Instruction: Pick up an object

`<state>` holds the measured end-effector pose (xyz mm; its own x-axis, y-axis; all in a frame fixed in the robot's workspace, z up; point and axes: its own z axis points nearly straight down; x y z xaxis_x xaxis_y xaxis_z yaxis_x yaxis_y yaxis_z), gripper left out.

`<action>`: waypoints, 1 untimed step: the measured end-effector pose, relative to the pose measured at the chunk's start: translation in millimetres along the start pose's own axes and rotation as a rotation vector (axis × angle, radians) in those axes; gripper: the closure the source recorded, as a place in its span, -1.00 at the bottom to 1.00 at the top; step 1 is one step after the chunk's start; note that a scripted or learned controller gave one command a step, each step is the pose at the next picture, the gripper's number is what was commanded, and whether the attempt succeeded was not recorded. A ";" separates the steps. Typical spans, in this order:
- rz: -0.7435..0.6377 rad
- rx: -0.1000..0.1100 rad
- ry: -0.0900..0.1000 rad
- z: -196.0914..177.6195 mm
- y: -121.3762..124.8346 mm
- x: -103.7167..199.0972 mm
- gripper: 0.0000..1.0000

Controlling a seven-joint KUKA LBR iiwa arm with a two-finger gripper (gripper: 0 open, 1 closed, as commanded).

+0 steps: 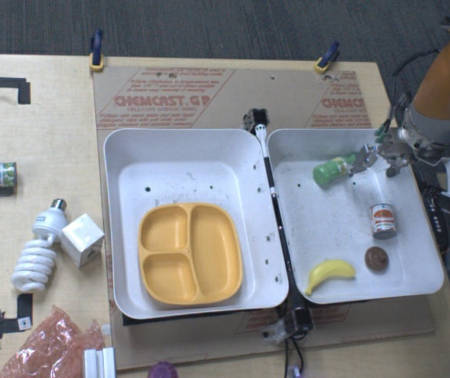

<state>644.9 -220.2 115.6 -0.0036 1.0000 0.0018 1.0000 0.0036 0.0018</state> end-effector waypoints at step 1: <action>0.002 0.002 -0.002 23.2 -62.5 64.3 -1.00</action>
<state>582.2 -156.1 92.4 -0.0018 1.0000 -0.0005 1.0000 0.0018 -0.0005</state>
